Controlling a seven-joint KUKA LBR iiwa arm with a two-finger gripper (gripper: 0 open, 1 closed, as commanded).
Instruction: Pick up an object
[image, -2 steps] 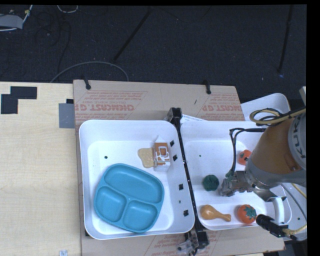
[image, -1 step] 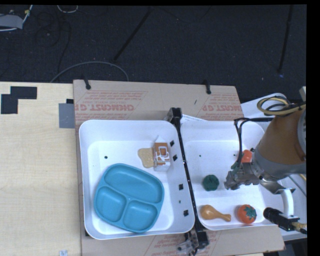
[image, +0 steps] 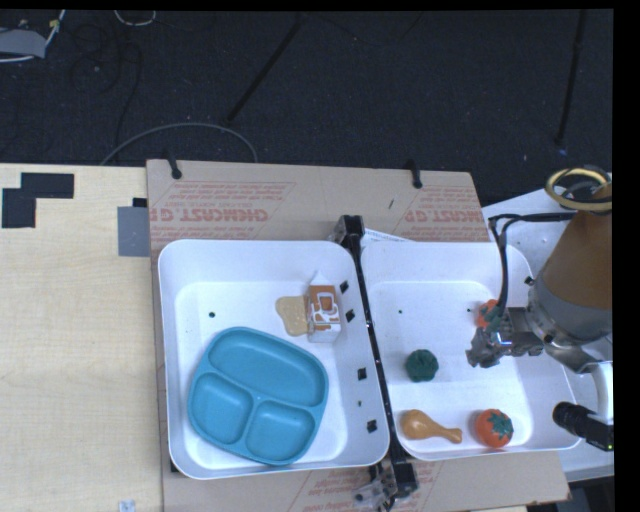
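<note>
My gripper (image: 487, 352) hangs low over the right bin's right side, reaching in from the right edge of the camera view. A dark green round object (image: 422, 365) lies in the right bin (image: 440, 300), a little to the gripper's left. A red tomato-like ball (image: 493, 427) sits near the bin's front right corner, below the gripper. An orange drumstick-shaped toy (image: 431, 428) lies along the front wall. I see nothing between the fingers.
The left bin (image: 190, 290) holds a blue divided plate (image: 259, 394), a small orange-and-white carton (image: 322, 311) and a tan flat piece (image: 293, 315). A black divider (image: 366, 345) runs between the bins. Cardboard lies under both.
</note>
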